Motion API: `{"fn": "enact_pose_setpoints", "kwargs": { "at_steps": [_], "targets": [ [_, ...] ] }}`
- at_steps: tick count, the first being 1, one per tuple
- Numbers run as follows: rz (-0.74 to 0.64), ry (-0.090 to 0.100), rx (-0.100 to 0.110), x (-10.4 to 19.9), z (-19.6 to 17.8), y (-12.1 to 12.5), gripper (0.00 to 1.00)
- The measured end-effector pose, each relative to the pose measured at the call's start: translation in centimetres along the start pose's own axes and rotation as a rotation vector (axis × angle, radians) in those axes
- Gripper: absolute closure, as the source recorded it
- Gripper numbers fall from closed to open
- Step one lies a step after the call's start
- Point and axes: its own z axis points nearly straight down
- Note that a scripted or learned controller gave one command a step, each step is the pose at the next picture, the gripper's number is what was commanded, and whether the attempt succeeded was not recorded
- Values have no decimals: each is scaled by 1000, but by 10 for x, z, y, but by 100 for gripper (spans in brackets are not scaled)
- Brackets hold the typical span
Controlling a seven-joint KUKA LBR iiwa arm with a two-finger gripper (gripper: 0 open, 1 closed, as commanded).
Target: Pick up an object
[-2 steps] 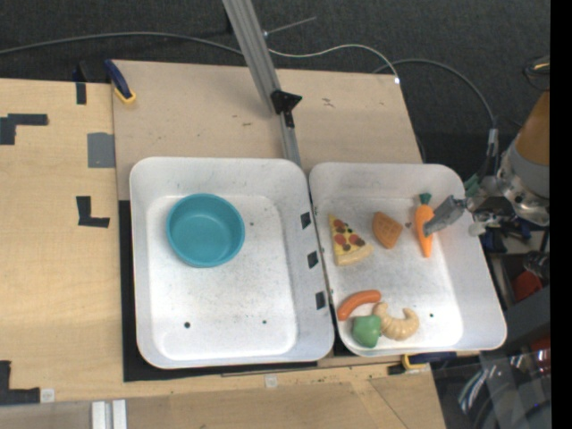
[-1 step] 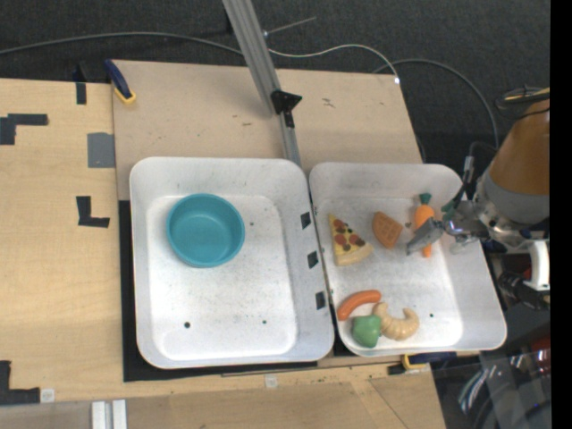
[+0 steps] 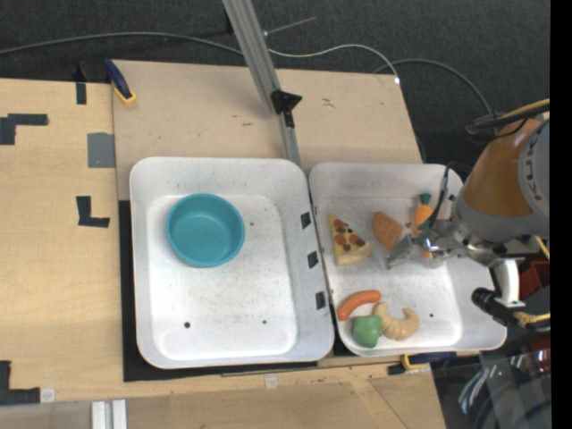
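The right bin (image 3: pixel 444 327) holds several toy foods. A pizza slice (image 3: pixel 347 239) lies at its left, with a tan bread piece (image 3: pixel 387 230) beside it. An orange carrot (image 3: pixel 422 214) lies near the right wall. At the front lie a red sausage (image 3: pixel 358 303), a green vegetable (image 3: pixel 366 331) and a croissant (image 3: pixel 400 323). My gripper (image 3: pixel 407 249) is low in this bin, just right of the bread piece and below the carrot. The arm's wrist hides part of the carrot and the bin's right wall.
The left bin (image 3: pixel 143 239) holds a teal bowl (image 3: pixel 206 230) in its upper left part. A grey metal pole (image 3: pixel 255 38) slants down to the gap between the bins. Cables run over the dark floor behind the bench.
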Motion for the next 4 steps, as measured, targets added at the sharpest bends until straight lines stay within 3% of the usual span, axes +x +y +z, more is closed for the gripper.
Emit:
{"fn": "enact_pose_setpoints", "kwargs": {
  "at_steps": [1, 3, 4],
  "targets": [
    [-1, -1, -4, 0, -13, 1, 100],
    [0, -4, -13, -9, -126, 6, 100],
    [0, -2, -8, -8, -138, 7, 100]
  ]
}}
